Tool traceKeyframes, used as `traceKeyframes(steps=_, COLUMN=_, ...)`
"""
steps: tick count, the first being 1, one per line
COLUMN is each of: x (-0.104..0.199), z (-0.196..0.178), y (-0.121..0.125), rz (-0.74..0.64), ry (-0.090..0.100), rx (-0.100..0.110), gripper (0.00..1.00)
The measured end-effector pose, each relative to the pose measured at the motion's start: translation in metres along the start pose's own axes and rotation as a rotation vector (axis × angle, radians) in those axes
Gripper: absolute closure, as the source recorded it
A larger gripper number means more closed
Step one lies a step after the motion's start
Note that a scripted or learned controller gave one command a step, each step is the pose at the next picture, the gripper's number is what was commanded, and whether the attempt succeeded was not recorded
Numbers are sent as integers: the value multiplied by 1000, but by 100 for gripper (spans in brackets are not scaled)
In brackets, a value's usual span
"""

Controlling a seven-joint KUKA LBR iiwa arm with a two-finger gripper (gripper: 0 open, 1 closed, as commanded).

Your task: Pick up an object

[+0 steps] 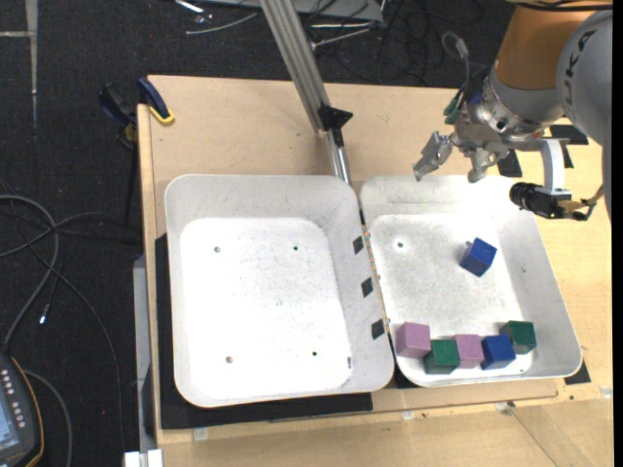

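Since the gripper (453, 161) hangs wide apart, the blue cube (478, 257) just below looks light, rigid; pinch its flat sides

Place: a robotics lab or test cell.
Arm: a grey industrial arm with an orange band (545, 8) ends in the gripper (453, 163).
Bench: a plain wooden bench (234, 125) lies below and to the left of the gripper, bearing two white bins (185, 202) with black mats under them.
Frame: a metal strut (292, 47) slants up, above-left of the gripper.
Floor: dark carpet with loose cables (39, 251) spreads far left of the gripper.
Clamp: a blue and yellow clamp (146, 100) grips the bench's far left corner.
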State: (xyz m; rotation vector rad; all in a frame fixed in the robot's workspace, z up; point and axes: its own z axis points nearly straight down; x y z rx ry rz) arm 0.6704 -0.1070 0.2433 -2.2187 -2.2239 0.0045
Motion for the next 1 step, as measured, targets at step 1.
traceKeyframes(steps=1, x=-69, z=94, y=-4, rz=8, ry=0, rx=6, gripper=0)
